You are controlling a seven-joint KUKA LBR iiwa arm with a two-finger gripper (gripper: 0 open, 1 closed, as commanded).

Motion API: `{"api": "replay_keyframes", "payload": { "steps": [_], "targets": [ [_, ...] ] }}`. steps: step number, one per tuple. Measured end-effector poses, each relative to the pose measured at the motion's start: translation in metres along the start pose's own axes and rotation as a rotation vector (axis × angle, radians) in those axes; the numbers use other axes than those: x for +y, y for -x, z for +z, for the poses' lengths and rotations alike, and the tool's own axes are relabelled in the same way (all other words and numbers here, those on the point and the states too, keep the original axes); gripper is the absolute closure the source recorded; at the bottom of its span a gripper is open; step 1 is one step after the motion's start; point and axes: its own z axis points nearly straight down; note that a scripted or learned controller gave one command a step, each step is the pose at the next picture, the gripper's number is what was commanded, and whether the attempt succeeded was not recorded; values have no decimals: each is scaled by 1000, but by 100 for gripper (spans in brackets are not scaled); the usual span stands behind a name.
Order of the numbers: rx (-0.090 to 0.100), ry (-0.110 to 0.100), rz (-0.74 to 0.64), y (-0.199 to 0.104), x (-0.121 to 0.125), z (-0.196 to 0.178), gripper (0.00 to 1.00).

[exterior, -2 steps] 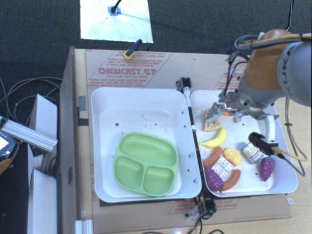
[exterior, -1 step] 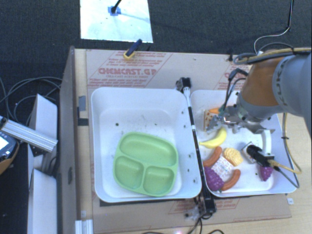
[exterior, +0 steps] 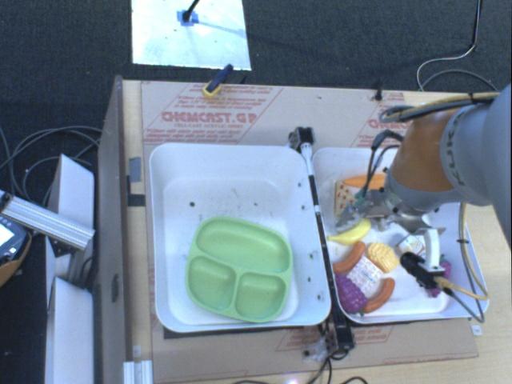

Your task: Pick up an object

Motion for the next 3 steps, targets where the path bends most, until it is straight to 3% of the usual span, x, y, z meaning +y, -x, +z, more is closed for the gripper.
{"api": "replay_keyframes", "payload": {
  "steps": [1, 2, 3],
  "targets": [
    [0, 1, 0, -6, -5, 0, 0],
    [0, 3, -1, -6, -4, -11, 100],
    [1, 4, -3, -64, -11, -101, 100]
  ]
}}
